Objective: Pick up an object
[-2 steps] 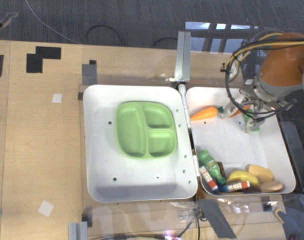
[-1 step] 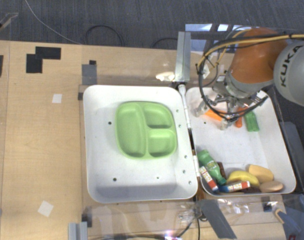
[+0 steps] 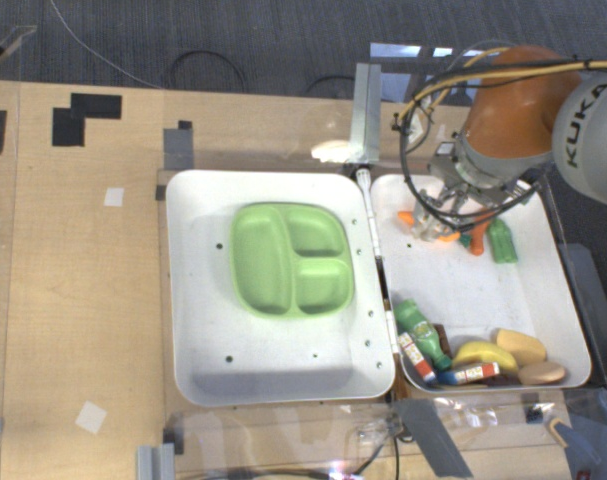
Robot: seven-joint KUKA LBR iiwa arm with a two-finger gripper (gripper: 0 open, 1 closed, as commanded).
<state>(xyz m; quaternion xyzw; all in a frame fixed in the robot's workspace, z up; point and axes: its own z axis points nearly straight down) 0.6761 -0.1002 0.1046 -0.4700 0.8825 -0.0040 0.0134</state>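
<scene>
We see the left bin (image 3: 198, 268) at the frame's centre, bearing a green divided tray (image 3: 288, 258). The right bin (image 3: 543, 298) lies just beside it. The arm (image 3: 528, 103) comes in at the upper right; its gripper (image 3: 445, 208) hangs low over that bin's upper part, near a green item (image 3: 502, 241) and small orange pieces (image 3: 407, 219). We cannot tell its state. Lower right, a yellow banana (image 3: 485, 353), green bottle (image 3: 415, 321) and tan pieces (image 3: 523, 346) huddle together.
</scene>
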